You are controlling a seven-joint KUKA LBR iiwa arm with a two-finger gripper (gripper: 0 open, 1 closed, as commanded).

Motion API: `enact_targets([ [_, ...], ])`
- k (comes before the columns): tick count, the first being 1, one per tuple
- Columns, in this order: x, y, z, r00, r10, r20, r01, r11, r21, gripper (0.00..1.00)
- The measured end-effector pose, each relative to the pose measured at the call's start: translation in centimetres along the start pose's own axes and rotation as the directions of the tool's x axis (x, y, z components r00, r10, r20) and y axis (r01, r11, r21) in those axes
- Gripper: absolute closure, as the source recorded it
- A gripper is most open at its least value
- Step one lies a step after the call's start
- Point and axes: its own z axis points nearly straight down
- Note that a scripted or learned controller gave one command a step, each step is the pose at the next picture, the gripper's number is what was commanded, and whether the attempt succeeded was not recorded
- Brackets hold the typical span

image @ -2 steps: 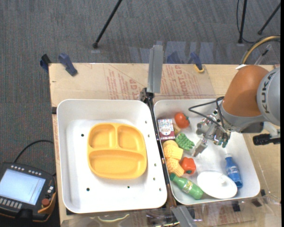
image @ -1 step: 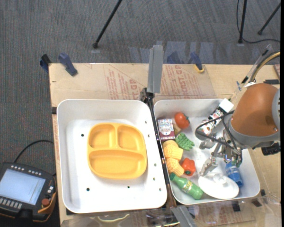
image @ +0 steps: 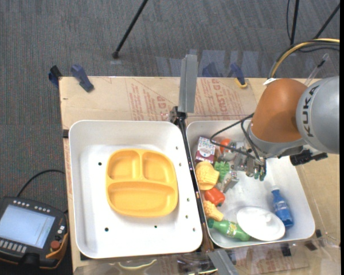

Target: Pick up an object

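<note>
Currently, bench: two shallow white bins side by side on a brown board.
Left bin [image: 86, 148]: contains one yellow divided plate [image: 142, 183] with three compartments, lying flat near the bin's centre.
Right bin [image: 305, 202]: contains the small objects listed below.
Arm [image: 309, 116]: grey with an orange band, entering from the right and positioned over the upper part of the right bin.
Gripper [image: 236, 171]: lowered into the right bin, just beside the green toy and the yellow toy.
Jaws: state cannot be told; the metal parts blur together and no object is visibly between them.
Purple carton [image: 205, 148]: small, near the bin's upper left corner.
Yellow toy [image: 206, 175]: ridged, corn-like, against the bin's left wall below the carton.
Green toy [image: 222, 167]: small, touching the yellow toy's right side.
Orange toy [image: 214, 196]: just below the yellow toy.
Green bottle [image: 229, 228]: lying on its side by the bin's lower edge.
White round lid [image: 260, 222]: flat, just beside the green bottle.
Blue bottle [image: 281, 206]: lying at a slant at the lid's upper right.
</note>
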Motion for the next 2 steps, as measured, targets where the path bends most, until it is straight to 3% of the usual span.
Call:
enact_targets([
  [1,-1.7,3.2,0.0,0.994,0.112,-0.002,-0.112,0.994,0.003,0.0],
  [2,4.3,-1.4,0.1,0.999,0.043,-0.003,-0.043,0.999,0.003,0.0],
])
